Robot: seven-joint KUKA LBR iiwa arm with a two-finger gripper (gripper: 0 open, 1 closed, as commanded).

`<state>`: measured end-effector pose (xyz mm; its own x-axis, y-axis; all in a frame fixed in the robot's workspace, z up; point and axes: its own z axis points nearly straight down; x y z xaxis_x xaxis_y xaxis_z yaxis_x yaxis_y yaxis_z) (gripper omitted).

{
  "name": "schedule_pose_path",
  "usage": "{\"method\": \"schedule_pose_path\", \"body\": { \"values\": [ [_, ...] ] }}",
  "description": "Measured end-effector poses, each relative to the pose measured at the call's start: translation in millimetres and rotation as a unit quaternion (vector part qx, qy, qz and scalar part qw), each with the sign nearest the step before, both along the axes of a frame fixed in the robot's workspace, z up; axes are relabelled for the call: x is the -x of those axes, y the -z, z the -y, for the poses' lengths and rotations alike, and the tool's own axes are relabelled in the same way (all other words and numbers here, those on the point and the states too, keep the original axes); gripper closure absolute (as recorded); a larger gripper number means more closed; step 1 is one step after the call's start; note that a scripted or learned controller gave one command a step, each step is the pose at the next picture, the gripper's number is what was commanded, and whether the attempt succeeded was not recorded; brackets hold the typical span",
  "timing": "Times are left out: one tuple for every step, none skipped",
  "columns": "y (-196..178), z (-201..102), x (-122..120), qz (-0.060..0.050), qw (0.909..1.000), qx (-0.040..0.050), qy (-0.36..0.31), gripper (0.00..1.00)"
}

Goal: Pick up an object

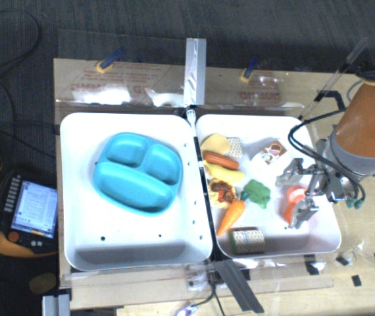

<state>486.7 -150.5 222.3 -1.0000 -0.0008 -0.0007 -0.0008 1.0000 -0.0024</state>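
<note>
— Hanging over the right bin (pixel 273 118), low by its right edge, is the hand (pixel 300 203); its metal fingers (pixel 306 210) sit spread on either side of a red-orange object (pixel 291 201). Whether they actually press that piece cannot be told.

— What lies farther in?

— Toward the bin's middle sits a green broccoli piece (pixel 257 193). Beside it a carrot (pixel 231 216) slants down toward the front edge, where a grey mesh-covered block (pixel 248 240) rests. Along the left edge lie a yellow banana-like piece (pixel 222 173) and a hot dog (pixel 220 159), with a small white packet (pixel 271 153) nearer the back.

— And the other bin?

— The left bin (pixel 75 242) carries a blue divided tray (pixel 138 171) at its centre. Off the tabletop's left edge rests a handheld control pendant (pixel 26 212).
</note>
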Motion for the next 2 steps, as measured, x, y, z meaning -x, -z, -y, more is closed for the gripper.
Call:
{"method": "schedule_pose_path", "body": {
  "values": [
    [131.0, 4.4, -41.5, 0.007, 0.9989, 0.0031, -0.045, 0.00],
    [122.2, -9.0, -17.2, 0.001, 0.9999, -0.0010, 0.010, 0.00]
  ]
}}
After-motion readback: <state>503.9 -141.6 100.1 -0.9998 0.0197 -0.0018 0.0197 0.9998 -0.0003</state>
